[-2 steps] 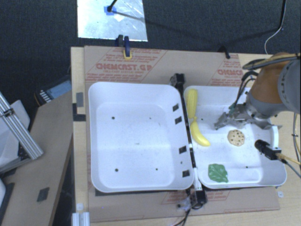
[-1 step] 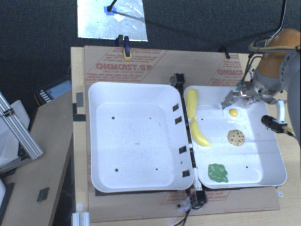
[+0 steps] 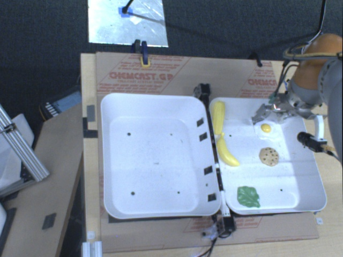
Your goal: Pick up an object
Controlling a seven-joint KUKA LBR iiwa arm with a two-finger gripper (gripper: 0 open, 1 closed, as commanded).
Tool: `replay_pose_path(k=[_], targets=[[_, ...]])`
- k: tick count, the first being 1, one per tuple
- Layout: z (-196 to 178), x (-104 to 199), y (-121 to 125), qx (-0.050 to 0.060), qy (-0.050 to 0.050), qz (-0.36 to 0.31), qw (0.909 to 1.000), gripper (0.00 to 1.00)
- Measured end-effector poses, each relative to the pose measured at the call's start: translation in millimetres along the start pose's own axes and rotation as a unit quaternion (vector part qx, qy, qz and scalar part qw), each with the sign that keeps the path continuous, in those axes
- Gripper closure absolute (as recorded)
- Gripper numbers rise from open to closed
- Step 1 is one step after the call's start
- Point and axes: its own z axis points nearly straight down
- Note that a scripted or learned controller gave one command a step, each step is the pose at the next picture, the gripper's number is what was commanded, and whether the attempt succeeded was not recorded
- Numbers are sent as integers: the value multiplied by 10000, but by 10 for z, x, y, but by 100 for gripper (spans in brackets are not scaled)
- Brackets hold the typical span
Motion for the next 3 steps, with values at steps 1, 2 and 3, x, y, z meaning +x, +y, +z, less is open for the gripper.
replay_pose_path(k=[1,2,3], targets=[[9,3,-5,9,-1,-7,10000,0],[9,3,-5,10,-1,-8,10000,0],[9,3,-5,9,-3,-9,10000,0]])
